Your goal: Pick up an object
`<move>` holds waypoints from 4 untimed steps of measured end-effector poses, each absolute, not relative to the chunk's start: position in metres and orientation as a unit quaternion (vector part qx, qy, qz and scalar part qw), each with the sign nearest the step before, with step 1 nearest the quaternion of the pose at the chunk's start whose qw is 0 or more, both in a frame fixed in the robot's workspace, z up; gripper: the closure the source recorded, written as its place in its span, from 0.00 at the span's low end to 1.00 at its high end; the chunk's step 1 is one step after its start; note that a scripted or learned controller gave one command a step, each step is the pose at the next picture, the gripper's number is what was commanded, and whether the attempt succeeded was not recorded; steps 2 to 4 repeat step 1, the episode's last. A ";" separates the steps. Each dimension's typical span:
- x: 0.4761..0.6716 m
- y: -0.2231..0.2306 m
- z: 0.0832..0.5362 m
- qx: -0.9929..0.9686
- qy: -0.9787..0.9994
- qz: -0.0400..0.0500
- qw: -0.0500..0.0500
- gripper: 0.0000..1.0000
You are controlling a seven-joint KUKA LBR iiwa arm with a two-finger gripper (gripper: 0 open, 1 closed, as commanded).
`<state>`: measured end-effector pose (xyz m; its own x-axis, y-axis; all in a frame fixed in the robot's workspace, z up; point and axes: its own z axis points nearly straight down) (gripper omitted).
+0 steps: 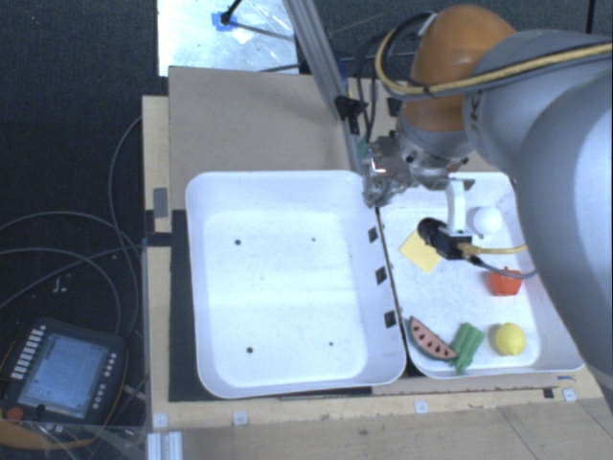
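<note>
The jaws hang at centre frame, over the upper end of the rim between the two bins; I cannot tell whether they are apart or together. The nearest object, a flat yellow square [418, 253], lies in the right bin [460, 301], just below and right of them.

A teach pendant [59, 370] lies on dark carpet [67, 65], left of the bench [249, 113].

Two bins [278, 286] — six small objects [510, 339]

One fixed cam over bench [249, 113], slanted down, med range, left bin [278, 286], right bin [452, 295] framed
</note>
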<state>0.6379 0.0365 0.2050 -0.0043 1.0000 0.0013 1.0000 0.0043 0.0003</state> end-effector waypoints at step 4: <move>0.646 0.086 0.204 -0.705 -0.709 -0.001 0.000 1.00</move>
